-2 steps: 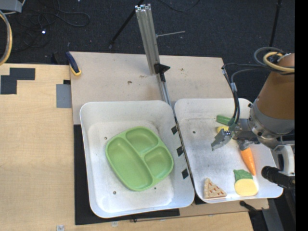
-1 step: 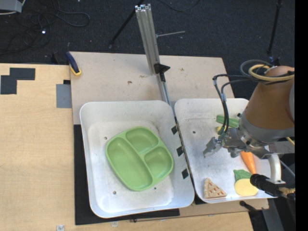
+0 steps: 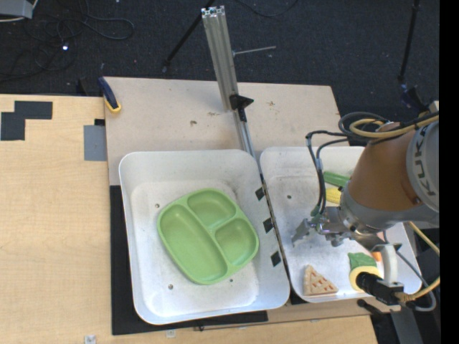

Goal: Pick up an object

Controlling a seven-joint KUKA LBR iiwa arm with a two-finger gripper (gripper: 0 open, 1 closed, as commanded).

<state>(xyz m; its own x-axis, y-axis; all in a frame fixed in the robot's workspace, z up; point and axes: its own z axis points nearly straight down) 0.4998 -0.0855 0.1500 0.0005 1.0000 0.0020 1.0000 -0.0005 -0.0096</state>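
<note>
Gripper point(image 3: 307, 229) over right bin point(image 3: 287, 185), fingers spread apart, nothing between them.

Right bin holds three visible items: one pizza-slice toy point(image 3: 317, 282) flat near the front rim, tip pointing to the back, long axis front-to-back; one green/yellow item point(image 3: 334, 185) partly hidden under the arm point(image 3: 387, 178); one green/yellow piece point(image 3: 362, 264) by the wrist. Left bin point(image 3: 143, 185): one green divided plate point(image 3: 208, 235), long axis diagonal. Bare floor in right bin left of gripper.

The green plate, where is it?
The green plate lies in the left bin in the camera view, near its middle, across the divider from the gripper.
</note>
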